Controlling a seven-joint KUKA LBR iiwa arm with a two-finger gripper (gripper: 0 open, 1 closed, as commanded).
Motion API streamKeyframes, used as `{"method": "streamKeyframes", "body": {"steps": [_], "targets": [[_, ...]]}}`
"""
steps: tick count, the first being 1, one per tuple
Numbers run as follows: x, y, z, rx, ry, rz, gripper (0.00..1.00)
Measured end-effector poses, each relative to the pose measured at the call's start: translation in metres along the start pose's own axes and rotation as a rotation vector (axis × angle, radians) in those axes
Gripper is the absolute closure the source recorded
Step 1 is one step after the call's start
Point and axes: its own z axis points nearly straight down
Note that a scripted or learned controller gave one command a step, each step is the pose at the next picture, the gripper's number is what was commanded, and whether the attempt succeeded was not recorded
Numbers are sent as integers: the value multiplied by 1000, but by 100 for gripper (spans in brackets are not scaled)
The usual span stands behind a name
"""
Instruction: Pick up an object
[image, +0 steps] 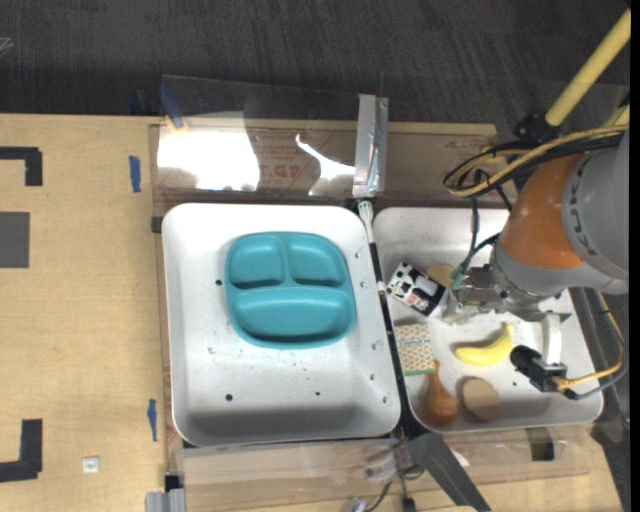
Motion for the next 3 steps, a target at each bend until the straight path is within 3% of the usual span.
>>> {"method": "streamKeyframes", "body": {"steps": [1, 2, 3], "targets": [[0, 0, 1, 2, 0, 0, 0], [-22, 67, 14, 9, 1, 35, 0], [-20, 69, 3, 6, 0, 32, 100]]}}
